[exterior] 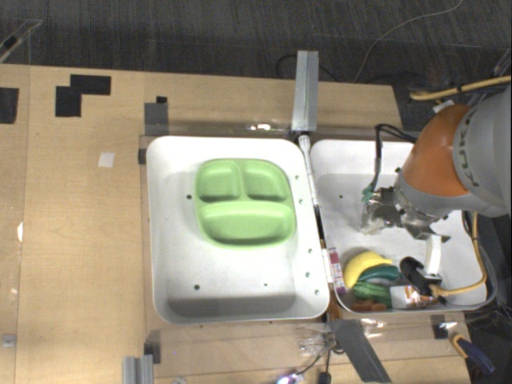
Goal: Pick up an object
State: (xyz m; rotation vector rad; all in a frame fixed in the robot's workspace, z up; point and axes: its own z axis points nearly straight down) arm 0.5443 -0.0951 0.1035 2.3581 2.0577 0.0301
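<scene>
Two shallow white plastic bins sit side by side on your bench. Your left bin (172,294) carries one green three-compartment moulded tray (242,200), lying flat near the middle, well apart from the arm. Your right bin (340,162) holds the candidates: a yellow rounded banana-like object (362,264), a green cord-like item (382,276) draped against it, and further small pieces crowded into the near corner (too jumbled to name). The gripper (376,209) hangs above bare bin floor, near that pile but apart from it, with nothing visibly between its fingers; whether the jaws stand wide or narrow, you cannot tell from here. Risks, as judged: a straight descent would meet empty floor, a grasp into the clutter may snag the cord or slip off the yellow curve, and the bin wall crowds any approach.
</scene>
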